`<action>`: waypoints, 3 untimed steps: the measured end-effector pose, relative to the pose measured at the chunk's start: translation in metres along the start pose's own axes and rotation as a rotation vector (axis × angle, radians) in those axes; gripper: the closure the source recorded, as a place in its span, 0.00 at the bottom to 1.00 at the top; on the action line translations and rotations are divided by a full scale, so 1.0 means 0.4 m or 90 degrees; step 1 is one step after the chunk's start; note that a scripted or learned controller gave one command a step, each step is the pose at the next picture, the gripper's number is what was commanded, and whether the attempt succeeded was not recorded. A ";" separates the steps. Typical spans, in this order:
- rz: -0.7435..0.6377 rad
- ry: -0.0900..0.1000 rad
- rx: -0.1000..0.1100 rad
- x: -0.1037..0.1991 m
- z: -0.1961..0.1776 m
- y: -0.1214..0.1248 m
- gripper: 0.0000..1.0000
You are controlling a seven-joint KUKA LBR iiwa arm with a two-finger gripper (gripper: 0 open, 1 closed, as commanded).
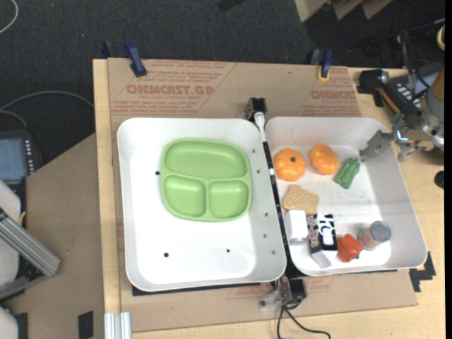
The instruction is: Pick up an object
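Claw (pixel 376 147) poised at the right bin's (pixel 406 189) far right edge, narrow-looking and holding nothing, just above and right of the green vegetable (pixel 347 173). Best picked: that green piece, nearest and lying apart from the two orange fruits (pixel 307 162) to its left. Worth lining up across its short side, opening wider first, descending straight. Best avoided: the crowded front corner with cracker (pixel 300 199), red piece (pixel 349 246) and small can (pixel 378 233). Green tray (pixel 206 179) alone in the left bin (pixel 141 246).
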State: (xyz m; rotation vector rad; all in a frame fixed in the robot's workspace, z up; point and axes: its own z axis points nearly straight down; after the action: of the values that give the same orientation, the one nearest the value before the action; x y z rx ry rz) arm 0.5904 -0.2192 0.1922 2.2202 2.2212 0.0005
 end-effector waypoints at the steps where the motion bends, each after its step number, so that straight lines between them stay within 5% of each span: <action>1: -0.001 0.002 0.000 0.117 -0.159 -0.213 0.00; 2: -0.005 0.002 -0.002 0.322 -0.260 -0.276 0.00; 3: -0.004 0.001 -0.006 0.435 -0.459 -0.274 0.00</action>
State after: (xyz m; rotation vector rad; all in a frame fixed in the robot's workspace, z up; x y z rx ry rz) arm 0.4808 -0.0450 0.3758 2.2083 2.2243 0.0130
